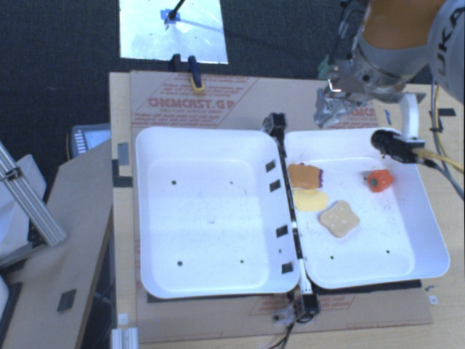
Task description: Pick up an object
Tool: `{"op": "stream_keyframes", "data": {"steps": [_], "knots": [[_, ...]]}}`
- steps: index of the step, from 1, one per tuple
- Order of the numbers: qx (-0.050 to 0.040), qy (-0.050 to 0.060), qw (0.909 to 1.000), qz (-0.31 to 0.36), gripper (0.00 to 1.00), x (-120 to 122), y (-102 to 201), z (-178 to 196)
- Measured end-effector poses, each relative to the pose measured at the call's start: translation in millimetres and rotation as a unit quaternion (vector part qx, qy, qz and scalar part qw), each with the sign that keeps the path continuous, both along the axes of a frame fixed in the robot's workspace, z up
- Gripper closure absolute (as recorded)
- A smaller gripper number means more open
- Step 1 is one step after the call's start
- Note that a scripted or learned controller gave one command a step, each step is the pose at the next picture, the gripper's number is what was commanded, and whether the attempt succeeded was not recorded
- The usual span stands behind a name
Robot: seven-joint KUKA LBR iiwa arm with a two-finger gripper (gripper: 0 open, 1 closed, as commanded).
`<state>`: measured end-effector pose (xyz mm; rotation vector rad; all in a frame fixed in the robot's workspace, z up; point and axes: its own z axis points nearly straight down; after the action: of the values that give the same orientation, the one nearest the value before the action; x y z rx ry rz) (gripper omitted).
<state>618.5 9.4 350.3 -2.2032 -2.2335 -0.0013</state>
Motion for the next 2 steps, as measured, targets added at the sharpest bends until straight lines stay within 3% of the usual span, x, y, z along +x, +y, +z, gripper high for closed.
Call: {"op": "stream_keyframes", "data": {"steps": [1, 2], "knots": [[0.0013, -0.006, 1.0000, 0.002, 1.00, -21, 112, 78], [0.0002, -0.003, 1.0000, 0.000, 1.00, -34, 196, 87]]}}
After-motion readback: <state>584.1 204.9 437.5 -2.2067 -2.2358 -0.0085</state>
